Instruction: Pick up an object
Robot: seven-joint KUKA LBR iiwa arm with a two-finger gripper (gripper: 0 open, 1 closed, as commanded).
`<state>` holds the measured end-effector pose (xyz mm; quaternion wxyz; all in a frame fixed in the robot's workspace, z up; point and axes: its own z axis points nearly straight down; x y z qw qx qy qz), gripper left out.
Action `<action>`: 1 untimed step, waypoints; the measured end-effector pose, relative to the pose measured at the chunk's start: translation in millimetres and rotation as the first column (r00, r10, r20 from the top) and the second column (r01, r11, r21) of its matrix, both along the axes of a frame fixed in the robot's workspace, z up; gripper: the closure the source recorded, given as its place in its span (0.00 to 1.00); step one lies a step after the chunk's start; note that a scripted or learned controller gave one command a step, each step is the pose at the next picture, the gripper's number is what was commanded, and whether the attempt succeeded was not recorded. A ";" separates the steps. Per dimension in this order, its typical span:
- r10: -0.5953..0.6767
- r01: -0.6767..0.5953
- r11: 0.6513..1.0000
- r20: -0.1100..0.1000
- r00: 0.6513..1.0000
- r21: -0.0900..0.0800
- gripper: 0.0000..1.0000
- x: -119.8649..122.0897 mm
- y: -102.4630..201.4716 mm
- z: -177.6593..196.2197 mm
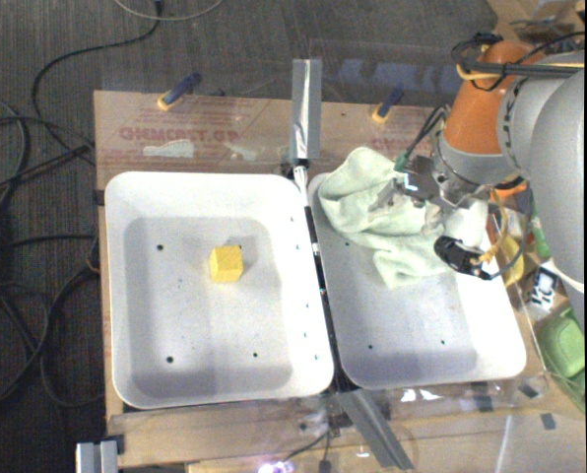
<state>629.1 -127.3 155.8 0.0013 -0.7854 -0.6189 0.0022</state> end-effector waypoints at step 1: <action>0.187 -0.187 0.982 0.018 0.982 -0.005 0.00 -25.1 0.7 -64.0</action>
